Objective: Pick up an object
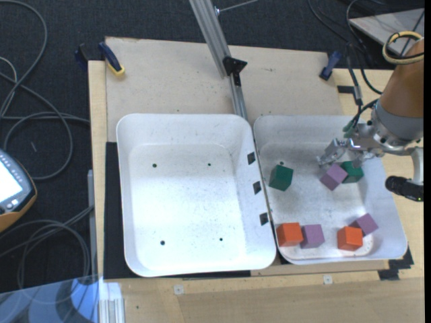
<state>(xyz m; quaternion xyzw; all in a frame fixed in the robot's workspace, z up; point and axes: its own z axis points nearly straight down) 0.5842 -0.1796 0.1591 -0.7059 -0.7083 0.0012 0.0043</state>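
end effector over right bin, above purple cube

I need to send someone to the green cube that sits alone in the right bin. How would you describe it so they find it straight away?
Start at the right bin, the one the arm reaches into. Look at its left half, near the wall shared with the left bin. The green cube stands alone there, apart from the row of orange and purple cubes along the front wall; the other green cube touches a purple one under the gripper.

Two white bins are seen; green cubes, purple cubes and orange cubes are shown, on a beige tabletop.
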